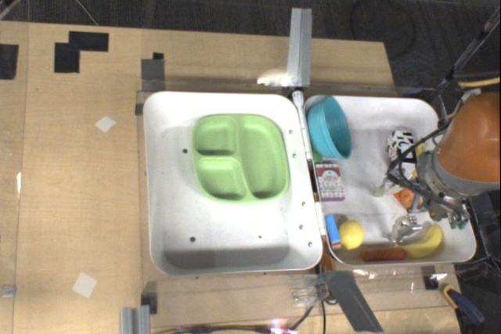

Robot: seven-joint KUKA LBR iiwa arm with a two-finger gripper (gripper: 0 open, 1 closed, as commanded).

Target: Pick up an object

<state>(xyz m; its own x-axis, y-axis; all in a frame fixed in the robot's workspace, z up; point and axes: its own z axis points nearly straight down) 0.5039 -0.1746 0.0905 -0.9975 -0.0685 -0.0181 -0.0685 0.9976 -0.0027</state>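
Reaching in from the right, low over the right bin [368, 107], with the gripper [410, 227] down at the near right corner. Just beside it, toward the near wall and slightly to the right, a banana [427, 242], long axis roughly along that wall, curved; probably the nearest thing to take, though touching or not cannot be judged. Cannot tell whether clenched or released, and nothing seen as grasped. To the left of the banana, a reddish-brown sausage-like piece [383, 253], then a lemon [351, 234] beside a blue tube [332, 229]. Further back, a small red and white carton [330, 181] with print too small to read, a teal bowl [328, 127] tilted on its side, a black and white spotted object [401, 141]. In the left bin [168, 168], a green divided plate [238, 156].
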